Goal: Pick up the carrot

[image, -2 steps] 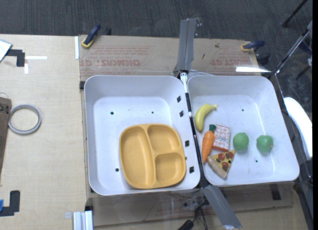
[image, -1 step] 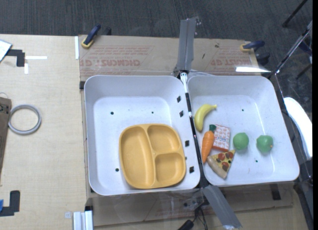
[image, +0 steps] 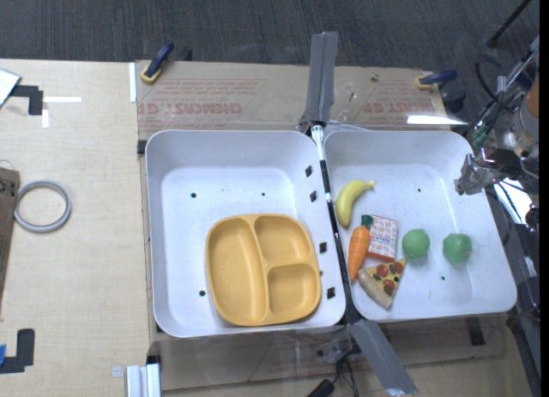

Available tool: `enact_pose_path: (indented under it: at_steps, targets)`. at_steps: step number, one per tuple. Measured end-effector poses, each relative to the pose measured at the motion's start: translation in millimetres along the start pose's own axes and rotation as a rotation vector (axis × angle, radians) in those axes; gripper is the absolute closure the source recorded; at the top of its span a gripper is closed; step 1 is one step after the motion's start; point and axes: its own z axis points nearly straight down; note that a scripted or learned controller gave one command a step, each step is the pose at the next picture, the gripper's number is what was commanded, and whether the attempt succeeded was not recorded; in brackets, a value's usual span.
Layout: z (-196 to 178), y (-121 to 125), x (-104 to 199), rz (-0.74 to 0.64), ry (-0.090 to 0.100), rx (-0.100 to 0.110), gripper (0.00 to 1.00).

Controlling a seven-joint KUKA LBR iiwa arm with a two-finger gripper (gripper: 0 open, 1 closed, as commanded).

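A: Where is the carrot (image: pixel 358 250)?

B: In the right bin (image: pixel 480 301), hard against its left wall. It lies flat, green top toward the far side, orange tip toward the near edge, so its long axis runs nearly far-to-near with a slight lean.

A: What crowds it?

B: A banana (image: pixel 349 199) sits just beyond the green top. A small printed box (image: pixel 383 237) lies touching or almost touching its right flank, and a pizza slice (image: pixel 382 282) rests near the tip. Two green fruits, one (image: pixel 416 243) nearer and one (image: pixel 457 248) farther right, lie well apart from it. In the left bin (image: pixel 171 301) there is a yellow divided plate (image: pixel 262 267).

A: And the hand?

B: The hand (image: pixel 474 174) hovers at the right bin's far right edge. Whether it is released or clenched I cannot tell; it is small and cluttered with cables. Nothing visibly sits in it.

A: So which way must it go?

B: The carrot lies to the hand's left and nearer the front edge, across the whole width of that bin. I judge the reach has not begun. The closing line should probably cross the carrot's short width, left-to-right, though the wall on one side and the box on the other leave little room.
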Motion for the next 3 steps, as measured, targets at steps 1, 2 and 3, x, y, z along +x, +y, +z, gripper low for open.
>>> enact_pose_path:
  at_steps: [1, 2, 3]
  targets:
    - [148.8, 19.6, 24.7, 0.088, 0.000, -0.003, 1.00]
    - [150.1, -22.7, 82.9, 0.299, 0.000, 0.001, 1.00]
    - [50.0, -25.4, 87.4, 0.127, 0.000, -0.001, 1.00]
